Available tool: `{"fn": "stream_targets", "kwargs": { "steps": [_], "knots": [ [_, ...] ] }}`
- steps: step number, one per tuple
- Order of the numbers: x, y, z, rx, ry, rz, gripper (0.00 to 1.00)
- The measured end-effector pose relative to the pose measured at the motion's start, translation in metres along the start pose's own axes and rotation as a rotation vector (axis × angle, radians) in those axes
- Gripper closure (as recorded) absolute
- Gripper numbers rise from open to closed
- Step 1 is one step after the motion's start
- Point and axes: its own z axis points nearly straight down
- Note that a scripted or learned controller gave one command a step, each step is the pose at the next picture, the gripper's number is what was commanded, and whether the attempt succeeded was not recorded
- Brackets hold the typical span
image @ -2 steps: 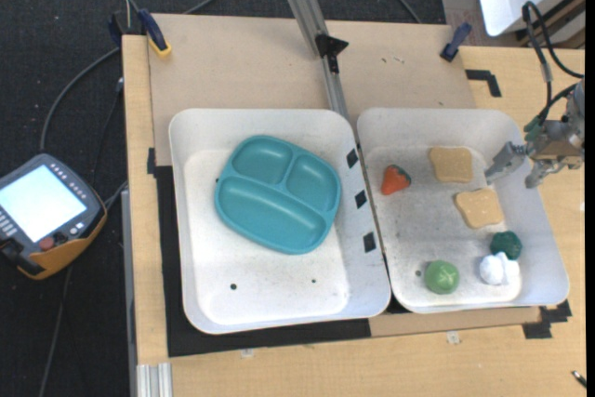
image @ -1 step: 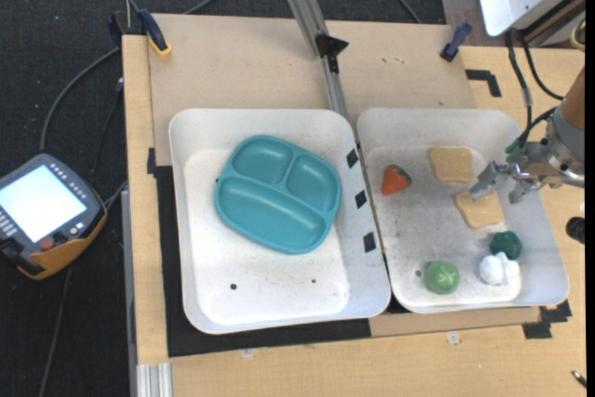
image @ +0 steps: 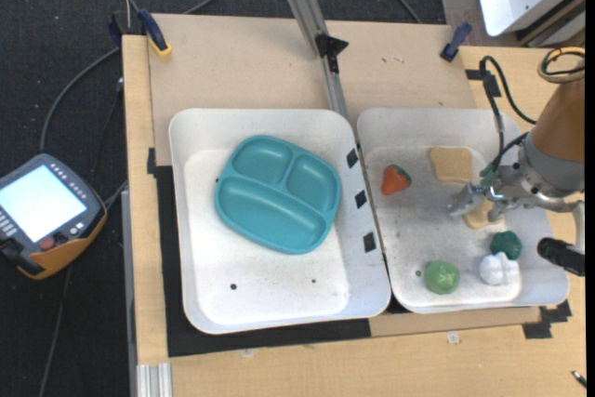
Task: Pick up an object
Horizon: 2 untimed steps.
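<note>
My gripper [image: 477,203] is low in the right bin [image: 409,284], near its right side, hanging from the grey wrist and orange band of the arm. A small tan piece [image: 477,219] lies right under it, partly hidden by it. A slice of toast [image: 452,165] lies just behind and to the left of the gripper. A red strawberry-like piece [image: 396,180] sits farther left. In front are a dark green piece [image: 507,245], a white piece [image: 497,271] and a light green ball [image: 442,276].
The left bin [image: 200,293] holds a teal divided plate [image: 278,192]. A metal pole [image: 307,0] slants over the bench behind the bins. Cables run beside the arm at the right, and a teach pendant [image: 42,214] lies on the floor at the left.
</note>
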Motion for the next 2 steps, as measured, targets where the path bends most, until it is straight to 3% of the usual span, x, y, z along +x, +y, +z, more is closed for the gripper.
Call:
{"fn": "stream_targets", "kwargs": {
  "steps": [1,2],
  "knots": [
    [-0.001,0.002,-0.015,-0.009,-0.003,0.0,1.0],
    [-0.008,0.007,-0.077,-0.016,-0.008,-0.001,1.0]
  ]
}}
